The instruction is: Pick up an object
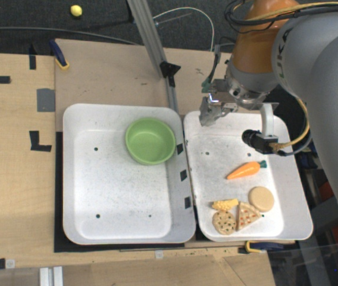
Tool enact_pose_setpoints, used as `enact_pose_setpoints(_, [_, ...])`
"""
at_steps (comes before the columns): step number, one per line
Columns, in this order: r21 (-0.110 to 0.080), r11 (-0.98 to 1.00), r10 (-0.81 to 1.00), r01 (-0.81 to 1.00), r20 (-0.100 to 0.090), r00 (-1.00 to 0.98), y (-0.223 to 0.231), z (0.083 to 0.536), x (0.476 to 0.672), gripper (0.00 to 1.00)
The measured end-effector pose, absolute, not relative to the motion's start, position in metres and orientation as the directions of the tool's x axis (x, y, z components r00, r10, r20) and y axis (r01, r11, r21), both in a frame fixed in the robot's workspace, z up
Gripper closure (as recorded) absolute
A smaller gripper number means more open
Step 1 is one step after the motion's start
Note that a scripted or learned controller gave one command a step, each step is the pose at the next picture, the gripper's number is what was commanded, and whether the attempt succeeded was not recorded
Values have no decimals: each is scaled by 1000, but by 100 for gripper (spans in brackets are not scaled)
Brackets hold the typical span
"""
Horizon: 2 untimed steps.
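A: Carrot (243,170) looks like the pick to me. It lies in the right bin (294,219), about midway down, tilted, with its green end toward the bin's right wall.

B: And the tool (209,113)?

A: Hanging over the far left corner of that same bin, well apart from the carrot. Nothing sits between its parts that I can see. Whether it is released or clenched, I cannot tell from this slant.

B: So what makes the grab go well?

A: My guess: come across to the carrot first, staying high, then turn the wrist so the closing line crosses the carrot's narrow width, not its length. Aim for the thick middle. The tapered tip would likely slip out.

B: Anything in the way?

A: The carrot has bare floor all around it. The round cracker (261,198) lies just below it, and the corn (225,205), cookie (223,221) and pizza slice (247,215) cluster near the front edge. Dropping straight down should miss them all.

B: What about the bowl (150,140)?

A: It sits in the left bin (74,219), up near the far right corner. Its rim is a harder hold, I would judge, so I'd leave it.

B: Main risk?

A: The carrot rolling as the tool closes. A slow, centred squeeze should help.
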<state>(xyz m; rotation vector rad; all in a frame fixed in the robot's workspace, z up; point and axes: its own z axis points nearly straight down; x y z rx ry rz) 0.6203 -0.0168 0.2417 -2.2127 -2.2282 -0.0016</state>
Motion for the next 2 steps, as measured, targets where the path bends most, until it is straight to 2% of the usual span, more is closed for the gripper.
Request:
enact_pose_setpoints(1, [-2, 7, 1000, 1000, 1, -7, 42, 230, 624, 100])
enact_pose_setpoints(2, [0, 7, 1000, 1000, 2, -7, 91, 238, 641, 100])
